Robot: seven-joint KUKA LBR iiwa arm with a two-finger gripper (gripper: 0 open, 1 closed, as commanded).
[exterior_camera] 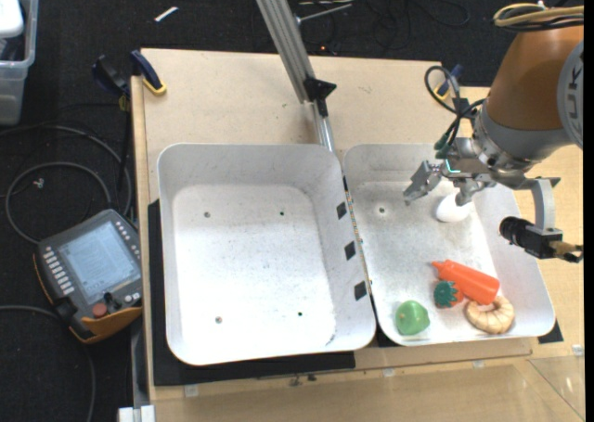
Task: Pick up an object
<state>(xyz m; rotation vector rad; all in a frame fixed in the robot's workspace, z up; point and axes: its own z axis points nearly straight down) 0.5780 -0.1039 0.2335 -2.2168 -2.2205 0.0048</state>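
Overhead, at a slant, the camera view shows a wooden counter (241,95) carrying two shallow white bins side by side. Left bin (186,225): a speckled floor with a few small holes. Right bin (390,170): all the loose objects, gathered from its centre toward its 5 o'clock corner. A white rounded object (452,210) lies near the bin's middle, toward 3 o'clock. An orange carrot-shaped toy (467,279) lies tilted at about 4 o'clock of the bin, with a small dark green piece (446,294) touching its lower left side. A tan ring-shaped pastry toy (491,315) rests just beside the carrot at its 6 o'clock, close to the bin's corner. A bright green ball (412,317) sits at the bin's 6 o'clock edge, apart from the others.

Arm (538,77): grey with an orange band, entering from 3 o'clock. Its claw (445,186) hangs over the right bin with its two fingers spread, one finger (420,183) reaching toward 9 o'clock, the other just above the white rounded object. Whether that finger touches the object cannot be told; nothing sits between the fingers.

Surroundings: a metal strut (283,26) runs from 12 o'clock down to the seam between the bins; a teach pendant (91,267) lies on the dark floor at 9 o'clock, with cables beside it.
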